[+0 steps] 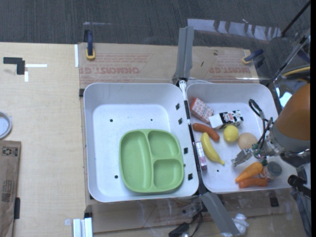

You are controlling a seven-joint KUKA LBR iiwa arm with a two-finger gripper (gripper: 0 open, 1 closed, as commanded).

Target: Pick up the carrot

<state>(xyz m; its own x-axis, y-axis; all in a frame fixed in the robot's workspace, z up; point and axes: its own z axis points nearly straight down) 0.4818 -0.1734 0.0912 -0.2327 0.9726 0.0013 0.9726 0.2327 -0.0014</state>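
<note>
The arm (296, 122) enters from the right and reaches down into the right bin (217, 90). Its fingers (245, 156) hang low over the bin floor, with metal tips pointing toward the left; whether they are released or clenched cannot be told, and nothing is visible between them. The carrot (249, 171) lies just below and slightly to the right of the fingers, at the bin's near right corner, apart from the tips. A second orange piece (253, 182) lies directly against the carrot on its near side. A beige round item (247, 140) sits just above the fingers, and a lemon (230, 133) sits beside it, up and to the left. A banana (211, 148) lies to the left of the fingers, with a sausage (205, 130) beyond it. A red packet (201, 109) and a small black-and-white carton (228, 118) lie farther up and left. The left bin (98, 132), well to the left of the fingers, holds a green divided plate (151, 160). Both bins rest on the surface (39, 132).
</note>
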